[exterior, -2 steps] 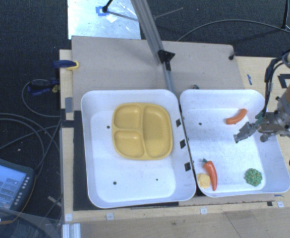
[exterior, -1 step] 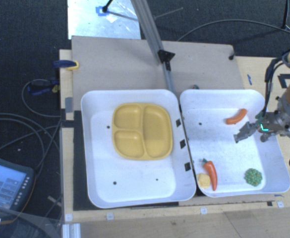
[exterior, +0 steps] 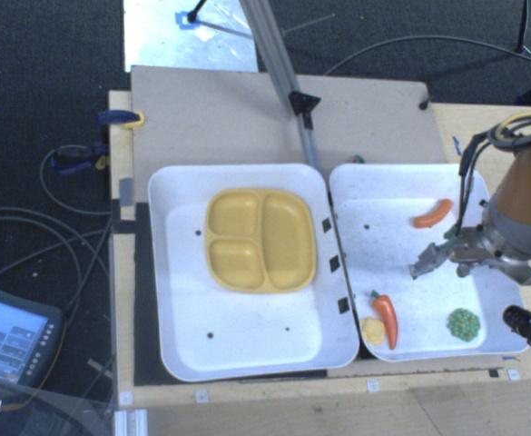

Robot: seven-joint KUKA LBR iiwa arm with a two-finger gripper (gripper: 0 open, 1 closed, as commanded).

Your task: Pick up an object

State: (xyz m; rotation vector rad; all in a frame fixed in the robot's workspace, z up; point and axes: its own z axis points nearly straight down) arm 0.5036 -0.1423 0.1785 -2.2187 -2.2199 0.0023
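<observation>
In the right bin lie several small toy foods. An orange sausage-shaped piece rests near the back. A red-orange carrot and a small yellow piece lie at the front left corner, touching each other. A green broccoli-like lump sits at the front right. My gripper hangs over the middle of the right bin, between the sausage and the carrot, with nothing visibly held. The grey and orange arm comes in from the right.
The left bin holds a yellow divided plate. A slanted metal pole runs from the top down to the gap between the bins. Cables and a control pendant lie on the floor at left.
</observation>
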